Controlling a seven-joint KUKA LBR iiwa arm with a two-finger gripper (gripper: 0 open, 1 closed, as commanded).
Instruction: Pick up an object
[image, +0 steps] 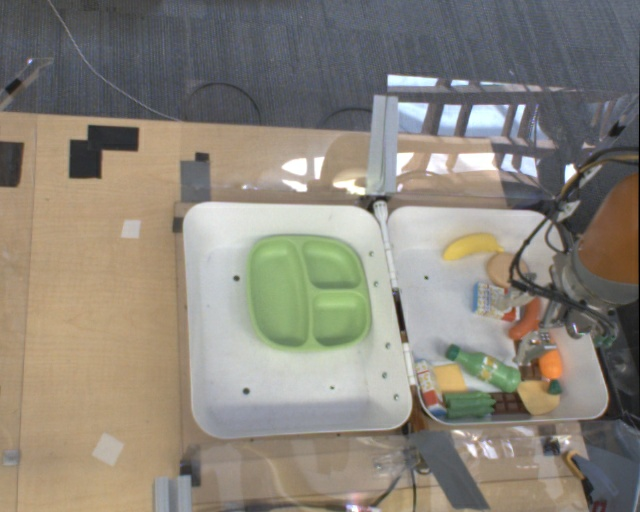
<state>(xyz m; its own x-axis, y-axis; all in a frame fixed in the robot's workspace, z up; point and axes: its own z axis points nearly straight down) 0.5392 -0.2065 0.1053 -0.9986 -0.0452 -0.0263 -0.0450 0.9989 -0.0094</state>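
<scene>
A: Grey carpet is showing behind a pale wooden desk (90, 330), and two white bins are sitting on it side by side. What is lying where?

B: The left bin (215, 400) is carrying a green tray (305, 292). The right bin (430, 290) is holding the pile: a banana (472, 246) near the back, a small packet (490, 299) in the middle, a green bottle (485, 367) lying toward the front, and a carrot (524, 322) just beside the gripper (540, 345).

A: Is the gripper gripping anything?

B: I cannot tell; the wrist and cables are hiding that part. It is hanging low over the bin's right side, above the crowded front corner.

A: So what would make the pick go well?

B: I am judging that the corner is a poor target, since things are touching there and could wedge or drag along. The banana is lying well apart from the rest, so it is looking like the cleaner choice: come down straight, span its narrow width, then lift slowly clear of the wall.
</scene>
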